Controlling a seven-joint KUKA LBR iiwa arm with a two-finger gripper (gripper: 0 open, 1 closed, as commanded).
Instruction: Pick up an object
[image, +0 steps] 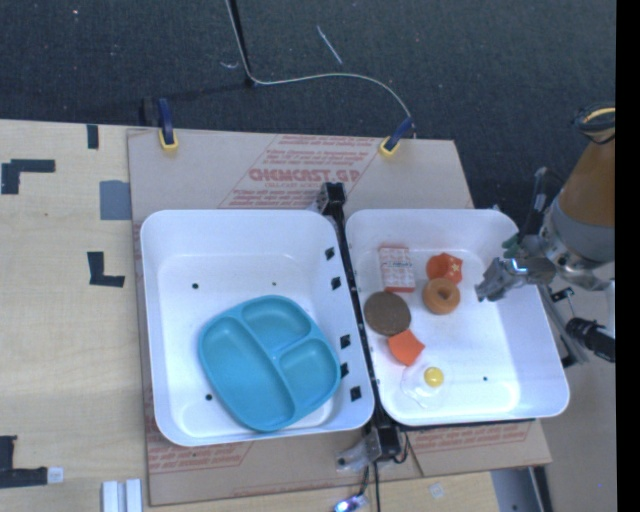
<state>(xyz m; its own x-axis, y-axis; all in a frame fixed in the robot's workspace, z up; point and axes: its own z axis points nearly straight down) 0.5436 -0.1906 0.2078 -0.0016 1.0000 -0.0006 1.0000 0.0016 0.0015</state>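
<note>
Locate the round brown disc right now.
The round brown disc lies in the right white bin, near the divider between the bins, just below the small red-and-white packet and left of the tan doughnut-shaped ring.

The right bin (520, 395) holds six small objects. A white card with red print (396, 267) lies flat near the divider. Right of it sits an orange-red block (444, 266), and just below that, touching or nearly so, a tan ring like a doughnut (441, 296). A brown disc (387, 313) lies flat below the card. An orange wedge (405, 347) sits just under the disc. A small yellow ball (433, 377) rests lower, on a clear piece.
</note>
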